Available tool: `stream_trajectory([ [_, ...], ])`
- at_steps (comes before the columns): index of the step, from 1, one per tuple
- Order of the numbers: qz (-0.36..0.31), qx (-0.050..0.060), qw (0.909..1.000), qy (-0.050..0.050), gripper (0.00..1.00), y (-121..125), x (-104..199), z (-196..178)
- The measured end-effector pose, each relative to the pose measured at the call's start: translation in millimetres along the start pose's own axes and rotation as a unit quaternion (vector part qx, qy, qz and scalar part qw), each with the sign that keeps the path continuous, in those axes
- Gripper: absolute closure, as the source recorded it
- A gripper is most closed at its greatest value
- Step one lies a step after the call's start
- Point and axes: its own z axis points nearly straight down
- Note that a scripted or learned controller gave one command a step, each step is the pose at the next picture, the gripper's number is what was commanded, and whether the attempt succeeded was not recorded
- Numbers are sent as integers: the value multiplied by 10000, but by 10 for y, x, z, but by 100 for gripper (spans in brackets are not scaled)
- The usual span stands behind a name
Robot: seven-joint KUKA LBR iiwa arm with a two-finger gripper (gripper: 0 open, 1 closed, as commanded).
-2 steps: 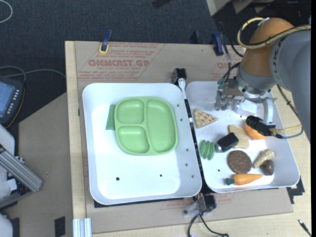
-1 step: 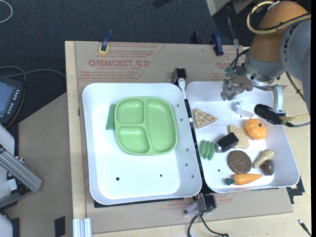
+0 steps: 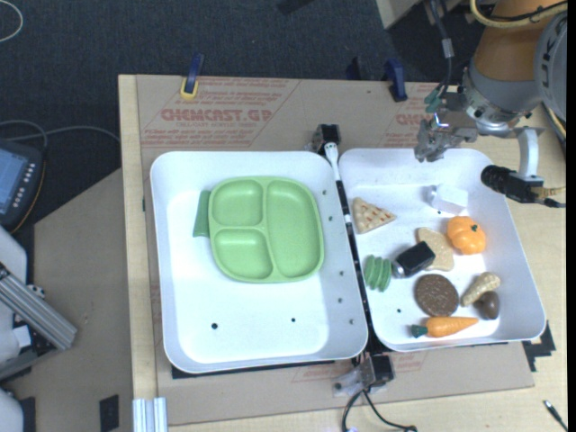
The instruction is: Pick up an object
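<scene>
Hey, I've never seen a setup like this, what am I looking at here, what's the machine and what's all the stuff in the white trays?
One camera looks down at a slant on a bench. The grey and orange robot arm reaches in from the right; its gripper hangs over the right white bin's far edge, holding nothing visible. That bin holds toy food: an orange pumpkin, a carrot, a triangular pizza slice, a round brown cookie and a small black block. The left white bin holds a green divided plate.

Toy foods (image 3: 436, 292) scattered in right bin (image 3: 526, 277).
</scene>
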Motion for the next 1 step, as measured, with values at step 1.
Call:
stream_trajectory([
  [1,4,22,10000,2,100,9,2,-84],
])
